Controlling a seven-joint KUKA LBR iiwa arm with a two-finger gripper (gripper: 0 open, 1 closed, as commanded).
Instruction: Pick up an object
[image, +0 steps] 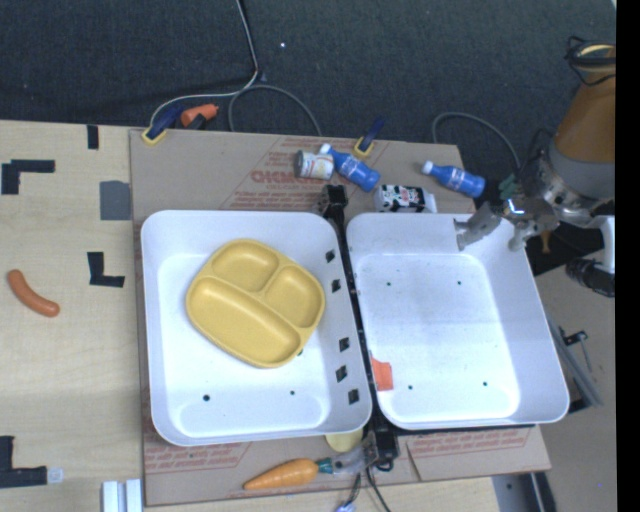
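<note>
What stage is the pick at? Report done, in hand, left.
Done: nothing looks picked yet; the yellow plate lies flat in the left bin, and a small orange piece sits in the right bin. In hand: the gripper hangs over the right bin's far right corner, with nothing visibly held. Left: descend on an object, grasp and lift it.

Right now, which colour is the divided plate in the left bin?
Yellow. The divided plate shows best in the camera view.
</note>
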